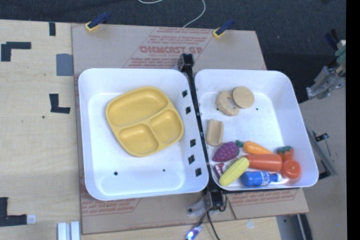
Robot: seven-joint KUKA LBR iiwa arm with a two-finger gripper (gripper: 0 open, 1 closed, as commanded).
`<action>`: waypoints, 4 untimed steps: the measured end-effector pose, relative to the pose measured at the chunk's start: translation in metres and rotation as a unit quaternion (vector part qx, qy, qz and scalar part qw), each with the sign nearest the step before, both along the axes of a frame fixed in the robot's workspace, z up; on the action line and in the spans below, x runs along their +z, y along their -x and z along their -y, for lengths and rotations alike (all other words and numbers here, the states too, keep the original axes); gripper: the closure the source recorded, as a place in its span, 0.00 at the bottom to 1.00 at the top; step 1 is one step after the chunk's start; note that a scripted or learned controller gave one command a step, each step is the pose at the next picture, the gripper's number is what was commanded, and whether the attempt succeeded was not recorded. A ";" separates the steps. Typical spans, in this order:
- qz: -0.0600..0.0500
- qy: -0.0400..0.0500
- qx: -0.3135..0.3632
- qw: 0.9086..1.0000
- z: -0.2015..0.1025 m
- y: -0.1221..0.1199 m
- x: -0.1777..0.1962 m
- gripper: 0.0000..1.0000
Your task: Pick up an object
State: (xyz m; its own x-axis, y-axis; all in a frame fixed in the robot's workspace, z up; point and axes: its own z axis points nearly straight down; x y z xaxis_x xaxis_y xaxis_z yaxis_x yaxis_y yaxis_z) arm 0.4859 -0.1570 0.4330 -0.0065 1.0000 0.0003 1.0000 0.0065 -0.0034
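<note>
Starting in the left bin (93, 137), a yellow tray (145, 120) with three compartments lies flat in the middle. It is probably light, stiff plastic, though wide and awkward to grip anywhere but its rim. Crossing into the right bin (293, 99), a tan block (214, 132) sits alone against the left wall (my pick: likely light, firm and matte, best taken across its narrow sides). Two round biscuits (236, 100) overlap toward the far edge, while purple grapes (226, 150), corn (234, 171) and a carrot (257, 148) crowd the near right corner, smooth and likely to slip. The pincer (329, 80) hangs beyond the bin's right edge, well apart from the block, carrying nothing I can see. Whether it is wide or narrow, I cannot tell.
</note>
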 end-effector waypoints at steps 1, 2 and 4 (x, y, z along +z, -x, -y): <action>-0.004 0.000 -0.005 1.000 0.041 0.002 -0.046 1.00; -0.001 0.000 -0.001 1.000 -0.023 0.000 -0.024 1.00; -0.003 0.001 -0.005 1.000 0.064 0.002 -0.089 1.00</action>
